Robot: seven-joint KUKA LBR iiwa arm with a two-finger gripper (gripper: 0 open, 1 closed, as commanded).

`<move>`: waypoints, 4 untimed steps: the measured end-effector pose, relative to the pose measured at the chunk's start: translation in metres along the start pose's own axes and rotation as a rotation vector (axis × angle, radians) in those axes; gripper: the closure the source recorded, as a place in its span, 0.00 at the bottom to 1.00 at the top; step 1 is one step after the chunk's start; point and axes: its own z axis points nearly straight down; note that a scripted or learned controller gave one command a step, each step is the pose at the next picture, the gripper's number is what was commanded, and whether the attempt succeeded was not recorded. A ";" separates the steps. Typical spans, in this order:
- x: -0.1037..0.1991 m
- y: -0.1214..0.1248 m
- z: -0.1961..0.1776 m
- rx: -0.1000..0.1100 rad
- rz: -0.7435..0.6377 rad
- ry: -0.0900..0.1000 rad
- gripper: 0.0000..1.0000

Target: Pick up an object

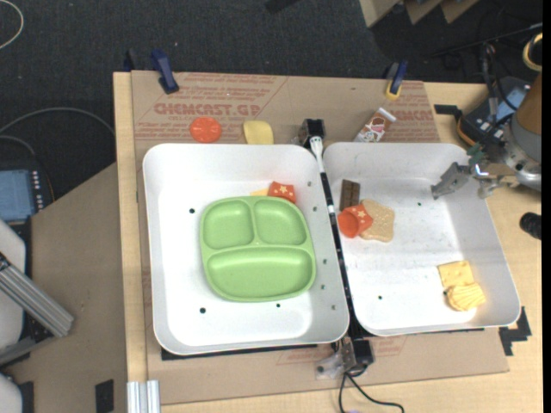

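A: Flagging risk: your hand (454, 179) sits at the far right edge of the right bin (413, 312), well apart from every object. The red piece (349, 223), tan slice (378, 221) and brown bar (349, 194) touch at the bin's left, so you may pinch two or knock them.

B: Hand state?

A: Can't tell how open. Holding nothing. Yellow pieces (460, 285), near right, look easier.

arm: enters from right | tool (466, 179): low, pointing left
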 end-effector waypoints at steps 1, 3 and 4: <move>0.109 -0.052 -0.012 0.021 -0.004 0.013 0.00; 0.086 0.012 0.006 -0.002 -0.006 0.004 0.00; 0.111 -0.080 0.091 0.027 0.005 0.011 0.00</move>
